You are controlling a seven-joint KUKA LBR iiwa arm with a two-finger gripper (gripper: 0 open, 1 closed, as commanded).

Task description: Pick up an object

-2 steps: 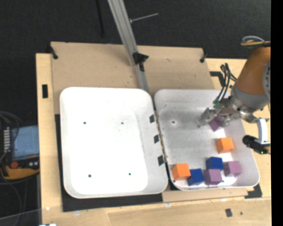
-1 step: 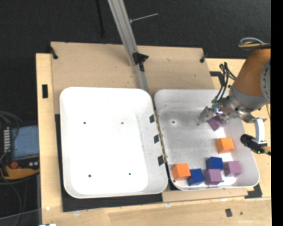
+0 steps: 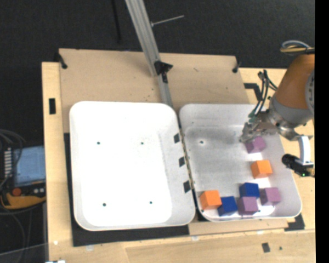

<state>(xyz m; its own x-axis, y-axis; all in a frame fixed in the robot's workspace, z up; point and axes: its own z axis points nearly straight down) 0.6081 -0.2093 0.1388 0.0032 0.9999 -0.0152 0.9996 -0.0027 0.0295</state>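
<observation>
The gripper (image 3: 254,131) is low in the right bin (image 3: 219,126), directly above a purple cube (image 3: 256,144) that lies just beneath its tip. Jaw state cannot be determined from here. The cube appears unlifted, so the grasp and the raise remain outstanding.

My arm (image 3: 296,89) reaches in from the right, orange band uppermost and grey wrist below it, angled down and to the left. The gripper (image 3: 253,132) hangs low at its tip.
</observation>
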